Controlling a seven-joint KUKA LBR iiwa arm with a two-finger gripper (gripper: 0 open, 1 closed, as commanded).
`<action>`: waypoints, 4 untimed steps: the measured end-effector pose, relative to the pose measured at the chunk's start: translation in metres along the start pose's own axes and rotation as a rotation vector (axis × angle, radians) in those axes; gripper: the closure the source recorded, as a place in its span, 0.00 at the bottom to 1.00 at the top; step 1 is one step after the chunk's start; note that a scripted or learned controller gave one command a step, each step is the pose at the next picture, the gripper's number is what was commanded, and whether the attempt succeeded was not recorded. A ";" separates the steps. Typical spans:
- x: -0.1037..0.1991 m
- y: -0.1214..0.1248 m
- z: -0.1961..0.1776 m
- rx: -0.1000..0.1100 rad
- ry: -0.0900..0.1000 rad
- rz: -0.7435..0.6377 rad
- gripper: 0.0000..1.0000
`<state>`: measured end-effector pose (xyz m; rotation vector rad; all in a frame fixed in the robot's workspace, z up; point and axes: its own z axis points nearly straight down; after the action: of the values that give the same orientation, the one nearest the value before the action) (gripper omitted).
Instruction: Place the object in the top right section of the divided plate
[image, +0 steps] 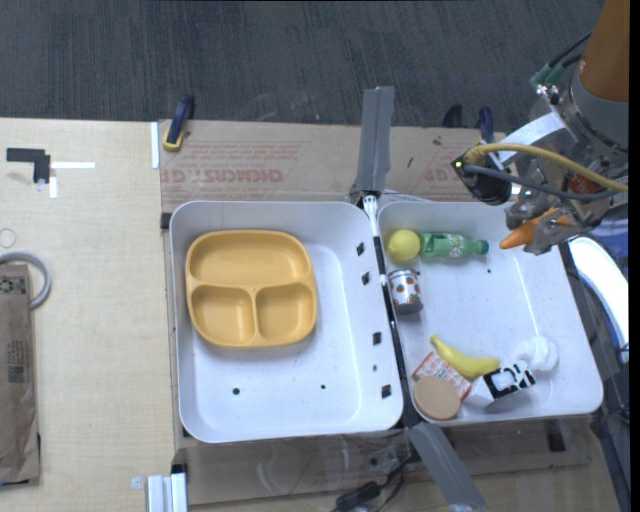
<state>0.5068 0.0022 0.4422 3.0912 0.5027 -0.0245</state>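
The gripper (535, 232) hangs at the upper right, over the far right edge of the right bin (560, 400), and an orange thing, perhaps a carrot (520, 237), sits between its fingers, so it looks clamped on that piece. A yellow hose (520, 152) loops across in front of the wrist.

The left bin (270, 400) holds the yellow divided plate (252, 287), well apart from the gripper, on the far side of the bins' shared wall; its top section is one wide compartment.

In the right bin lie a green bottle (452, 245), a banana (462, 358), a round tan disc (436, 397), a small can (404, 290), a lemon (403, 244) and a black-and-white item (508, 380).
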 end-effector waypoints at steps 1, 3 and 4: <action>0.001 0.000 -0.008 -0.002 -0.005 -0.003 1.00; 0.002 0.001 -0.023 -0.007 -0.015 -0.008 1.00; 0.003 0.001 -0.031 -0.009 -0.019 -0.010 1.00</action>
<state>0.5104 0.0025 0.4735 3.0768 0.5162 -0.0513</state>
